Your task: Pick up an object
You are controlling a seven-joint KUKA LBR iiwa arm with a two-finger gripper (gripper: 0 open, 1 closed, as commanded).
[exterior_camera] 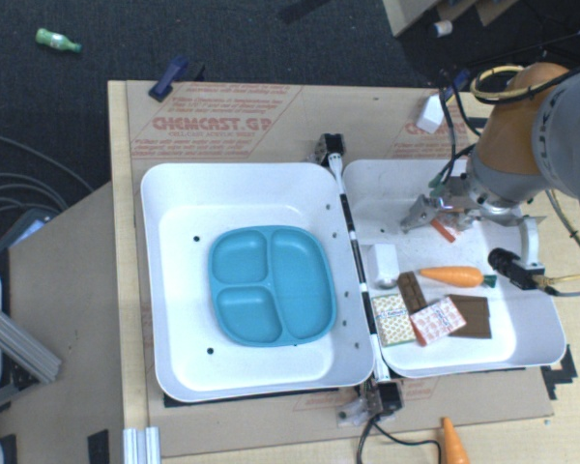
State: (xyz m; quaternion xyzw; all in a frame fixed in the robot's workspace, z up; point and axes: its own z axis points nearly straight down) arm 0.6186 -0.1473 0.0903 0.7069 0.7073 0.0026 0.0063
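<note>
Camera view: claw (pixel 443 218) hangs low in right bin (pixel 532 341), upper half; whether it is wide or narrow, cannot tell. Carrot (pixel 451 276) lies just below it toward the near rim, long axis left-right, orange, tapered, green tip at right. Nothing seen held.

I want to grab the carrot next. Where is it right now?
The carrot lies in the right bin, toward its right side, just above the brown block and below the gripper.
</note>
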